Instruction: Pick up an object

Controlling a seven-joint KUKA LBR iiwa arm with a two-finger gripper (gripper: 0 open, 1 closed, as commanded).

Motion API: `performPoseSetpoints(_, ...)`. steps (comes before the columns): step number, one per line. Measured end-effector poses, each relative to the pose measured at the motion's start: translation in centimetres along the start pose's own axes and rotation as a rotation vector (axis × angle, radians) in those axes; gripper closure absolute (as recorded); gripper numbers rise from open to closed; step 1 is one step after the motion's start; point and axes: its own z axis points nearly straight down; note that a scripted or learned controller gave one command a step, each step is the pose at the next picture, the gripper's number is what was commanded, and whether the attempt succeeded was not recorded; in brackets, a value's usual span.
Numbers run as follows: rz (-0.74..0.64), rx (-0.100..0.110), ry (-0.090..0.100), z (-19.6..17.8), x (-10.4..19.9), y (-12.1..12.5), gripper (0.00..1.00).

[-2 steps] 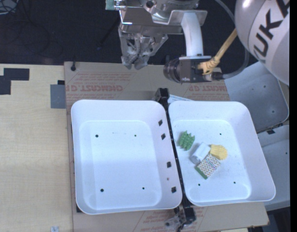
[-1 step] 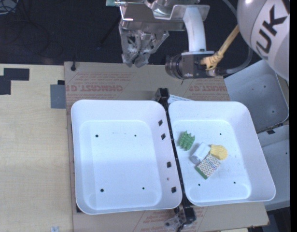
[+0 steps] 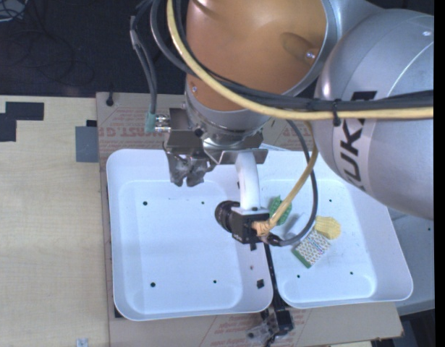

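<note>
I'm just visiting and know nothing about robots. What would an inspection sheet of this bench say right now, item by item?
Surface: two shallow white bins side by side, left bin and right bin, on a brown board over a pale bench.
Job's things: in the right bin, a yellow object, a patterned green-edged packet and a small green piece.
Clutter: nothing seen.
Grippers: the gripper hangs over the left bin's far edge, with nothing visible between its fingers; open or shut is unclear.
Cables: a yellow cable and black cable loop from the arm over the bins.
Surroundings: dark floor with wires beyond the bench.
</note>
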Motion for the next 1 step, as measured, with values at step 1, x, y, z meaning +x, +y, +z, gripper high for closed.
performPoseSetpoints(1,0.006,0.000,0.000,13.97,-5.22,-2.09,1.00)
